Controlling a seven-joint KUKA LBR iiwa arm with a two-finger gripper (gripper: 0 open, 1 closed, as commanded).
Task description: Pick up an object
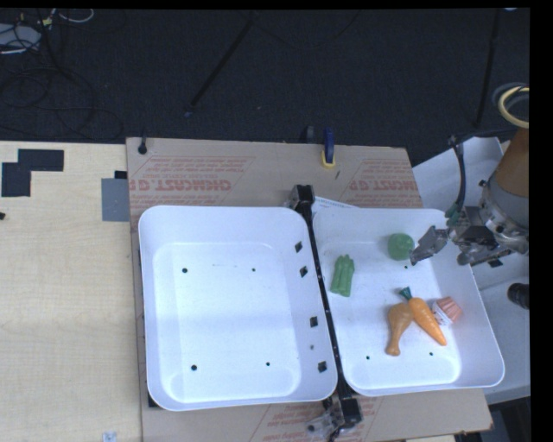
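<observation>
You're looking at a robotics lab bench: two shallow white plastic bins (226, 380) clamped side by side on a brown printed cardboard sheet (216, 177), loose black cables (52, 26) on dark carpet behind, probably black marker patches (30, 168) on the pale wooden tabletop.

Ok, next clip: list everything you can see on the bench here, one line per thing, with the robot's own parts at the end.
left bin: 1, white, left half of the bench.
right bin: 1, white, right half, touching the left bin along a black clip strip.
green ball: 1, green, upper middle of the right bin.
green block: 1, ridged green piece, left side of the right bin.
drumstick toy: 1, orange-brown, lower middle of the right bin.
carrot toy: 1, orange with green top, against the drumstick toy.
small pink item: 1, pink and white, right of the carrot toy; too small to identify.
cardboard sheet: 1, brown, under both bins.
pincer: 1, grey, over the right bin's upper right, beside the green ball, holding nothing.
arm: 1, orange band visible, right edge.
</observation>
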